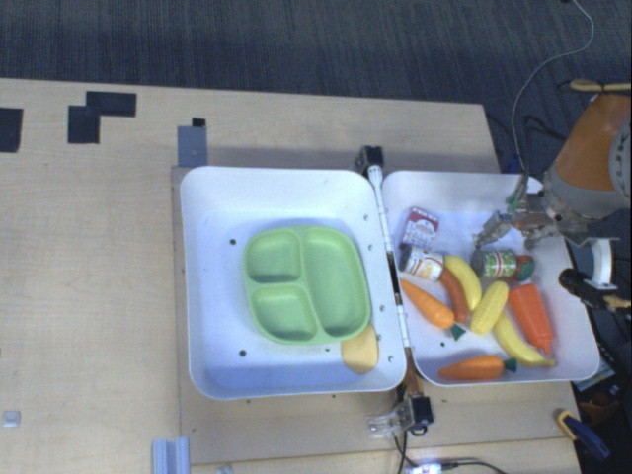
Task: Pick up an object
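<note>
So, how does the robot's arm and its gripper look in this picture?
The arm is grey, rounded and bulky, with a broad orange band above the wrist. The gripper is a small metallic grey assembly with two thin fingers. A thin cable loops above the arm.

Right bin (449, 197): near half crowded with carrots (429, 304), bananas (491, 307) and a green can (501, 265), pieces touching; only its far-left corner floor lies open. Left bin (212, 265): green divided plate (306, 282) occupies the centre, with open floor round the left and far sides. Worktop (89, 284) left of the bins is unobstructed.
</note>
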Controlling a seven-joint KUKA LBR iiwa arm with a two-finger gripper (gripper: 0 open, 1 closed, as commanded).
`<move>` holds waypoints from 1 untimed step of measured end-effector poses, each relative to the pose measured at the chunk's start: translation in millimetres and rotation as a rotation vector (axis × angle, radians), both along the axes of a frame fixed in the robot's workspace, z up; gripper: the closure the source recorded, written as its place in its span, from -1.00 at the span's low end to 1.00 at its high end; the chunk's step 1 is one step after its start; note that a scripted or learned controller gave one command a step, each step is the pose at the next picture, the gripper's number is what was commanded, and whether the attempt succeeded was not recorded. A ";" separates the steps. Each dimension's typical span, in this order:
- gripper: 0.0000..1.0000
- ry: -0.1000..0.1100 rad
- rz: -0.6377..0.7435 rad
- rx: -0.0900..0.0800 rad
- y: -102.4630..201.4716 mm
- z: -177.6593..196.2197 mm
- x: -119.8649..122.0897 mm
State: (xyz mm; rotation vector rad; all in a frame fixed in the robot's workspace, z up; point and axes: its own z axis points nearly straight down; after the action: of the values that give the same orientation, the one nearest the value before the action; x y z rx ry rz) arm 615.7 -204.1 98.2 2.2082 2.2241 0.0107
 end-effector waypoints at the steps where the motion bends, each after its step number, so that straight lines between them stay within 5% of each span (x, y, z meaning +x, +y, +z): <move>1: 1.00 -0.005 0.002 -0.001 0.6 11.6 1.6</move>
State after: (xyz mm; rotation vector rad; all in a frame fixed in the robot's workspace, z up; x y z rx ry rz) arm 617.3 -203.6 109.7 2.2033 2.2238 0.0150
